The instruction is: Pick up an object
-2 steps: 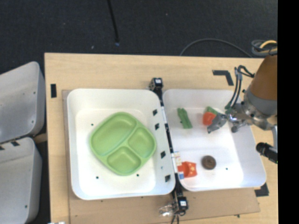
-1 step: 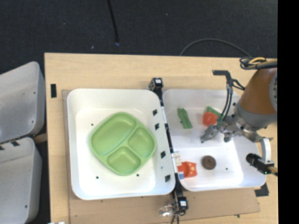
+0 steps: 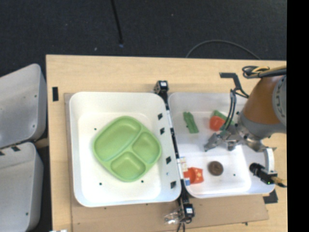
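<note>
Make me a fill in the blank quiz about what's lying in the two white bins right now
The light green divided plastic plate lies in the ____ bin.
The plate has ____ compartments.
The small round brown object lies in the ____ bin.
The flat green strip lies in the same bin as the ____ arm.

Missing words: left; three; right; robot

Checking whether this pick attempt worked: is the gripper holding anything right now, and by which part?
Nothing is held. The gripper hangs open over the right bin, with no object between its fingers.
</note>
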